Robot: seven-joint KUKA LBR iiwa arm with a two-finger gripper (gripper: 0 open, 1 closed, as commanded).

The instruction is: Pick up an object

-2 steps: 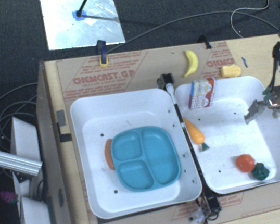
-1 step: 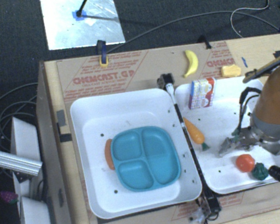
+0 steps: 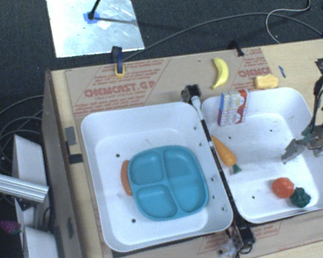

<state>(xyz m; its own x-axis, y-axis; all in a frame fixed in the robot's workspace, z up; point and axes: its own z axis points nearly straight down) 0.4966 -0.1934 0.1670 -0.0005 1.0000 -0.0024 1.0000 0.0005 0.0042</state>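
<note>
In the right bin (image 3: 303, 103), an orange carrot (image 3: 224, 152) lies against the left wall. A red tomato (image 3: 283, 186) and a green broccoli piece (image 3: 300, 197) sit near the front right corner. A small printed carton (image 3: 231, 107) leans at the bin's back left. My gripper (image 3: 289, 154) reaches in from the right and hangs over the right side of this bin, just above and behind the tomato. Nothing shows in its grasp.
The left bin (image 3: 99, 141) bears a blue divided plate (image 3: 168, 180) with an orange sausage (image 3: 125, 178) beside its left edge. A banana (image 3: 220, 72) and a yellow block (image 3: 266, 82) lie on the cardboard behind the bins. Cables run along the bench's back.
</note>
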